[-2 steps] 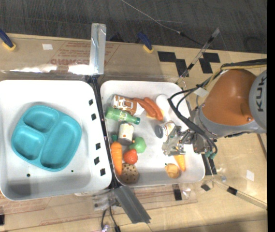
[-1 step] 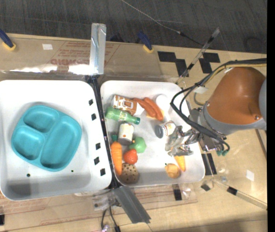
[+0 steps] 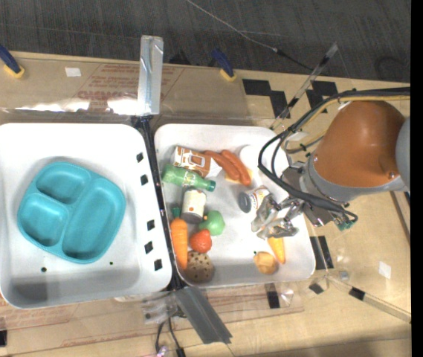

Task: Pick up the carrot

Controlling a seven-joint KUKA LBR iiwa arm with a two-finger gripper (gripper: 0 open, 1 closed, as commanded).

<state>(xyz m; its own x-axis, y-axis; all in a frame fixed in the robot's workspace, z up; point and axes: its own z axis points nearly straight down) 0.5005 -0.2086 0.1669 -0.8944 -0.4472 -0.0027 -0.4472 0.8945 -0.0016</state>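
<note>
Still in approach: pincer (image 3: 274,218) low at right bin's (image 3: 218,134) right side, grip state unreadable; carrot (image 3: 179,241) lies well left; next: traverse left.

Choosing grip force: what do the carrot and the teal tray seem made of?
Carrot: likely molded plastic toy food, uniform orange with a smooth, slightly glossy look. Teal tray: apparently hard plastic, one even colour, rounded molded compartments, soft sheen. Neither can be confirmed from the look alone.

Robot lab: bench (image 3: 360,303), 2 white bins (image 3: 18,274), taped markers, cables.
</note>
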